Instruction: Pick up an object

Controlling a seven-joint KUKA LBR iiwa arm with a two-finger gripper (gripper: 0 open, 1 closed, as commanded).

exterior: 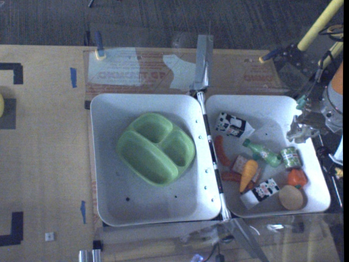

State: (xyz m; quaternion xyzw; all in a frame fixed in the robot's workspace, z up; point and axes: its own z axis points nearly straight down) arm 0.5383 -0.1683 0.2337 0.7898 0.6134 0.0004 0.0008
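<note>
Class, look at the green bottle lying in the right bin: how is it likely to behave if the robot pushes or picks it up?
The green bottle lies on its side, so a push would probably roll it. Its surface looks smooth and glossy, so it may slip in a grasp. It lies close to the orange carrot and a small green can, so moving it could nudge them.

A: Left bin?
B: A green tray, three compartments, lying tilted.
A: Right bin?
B: Two cartons; a carrot; a green bottle; a can; the gripper at its right rim
</note>
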